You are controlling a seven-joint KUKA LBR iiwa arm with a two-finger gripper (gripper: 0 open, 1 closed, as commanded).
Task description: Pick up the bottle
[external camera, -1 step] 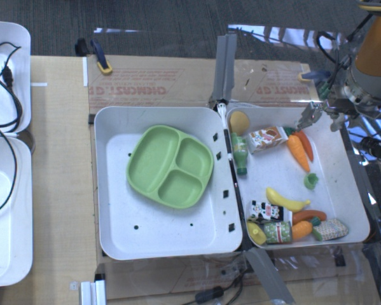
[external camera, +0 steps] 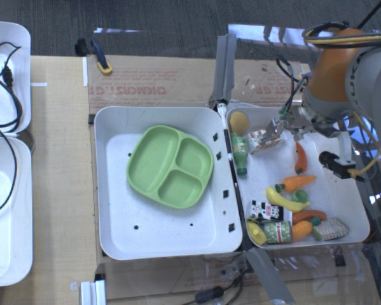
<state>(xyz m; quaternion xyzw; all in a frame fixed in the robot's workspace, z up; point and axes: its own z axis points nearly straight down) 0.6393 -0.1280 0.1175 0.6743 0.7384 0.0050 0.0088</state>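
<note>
A smooth, pale green plate (external camera: 170,166) with three rounded compartments lies tilted in the middle of the left bin (external camera: 114,234), a shallow white tray with rounded corners and a few small dark marks on its floor. The right bin (external camera: 355,202) is the same kind of tray, set just beside it on the wooden worktop (external camera: 56,170).

The grey arm (external camera: 368,75) comes in from the right, its orange band (external camera: 333,75) above the wrist, bent down over the far part of the right bin. The tool (external camera: 285,122) hangs low there among cables, close to a crinkled, shiny wrapper (external camera: 265,138); whether it is apart or together I cannot tell.

The bottle (external camera: 240,152) is a small green plastic one lying along the left wall of the right bin, its cap end pointing toward the near side, just below a round tan ball (external camera: 239,122). It lies well clear of the tool. Also in that bin are a slim orange-red chili pepper (external camera: 299,157), an orange carrot (external camera: 297,183) with a green top, a curved yellow banana (external camera: 287,200), a small black-and-white carton (external camera: 265,211), a green-labelled can (external camera: 276,232) lying on its side, and a tan spongy block (external camera: 330,229) at the near right corner.
</note>
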